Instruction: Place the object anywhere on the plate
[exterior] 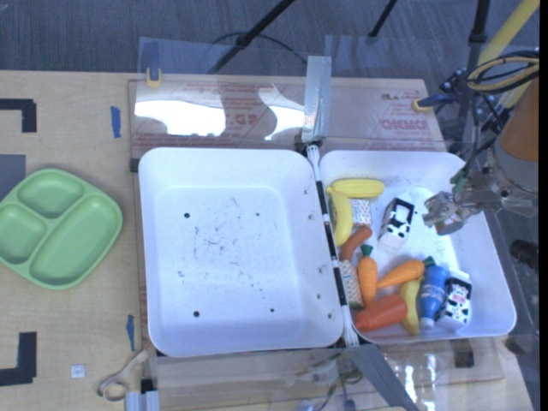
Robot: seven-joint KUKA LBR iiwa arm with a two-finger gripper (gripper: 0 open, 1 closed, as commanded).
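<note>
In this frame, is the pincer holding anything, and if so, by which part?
It cannot be told. The pincer hangs over the right bin, beside the black-and-white carton, but nothing is visibly between its fingers; the view is too blurred there.

We take this for a robotics lab: a plywood bench (77, 127) marked with black tape corners (24, 114) at the left, two white bins (231, 165) clamped behind clear plastic shields (223, 80) in the middle, black stand legs (282, 11) on grey carpet (68, 15) along the top, and bundled cables (501, 67) at upper right.
</note>
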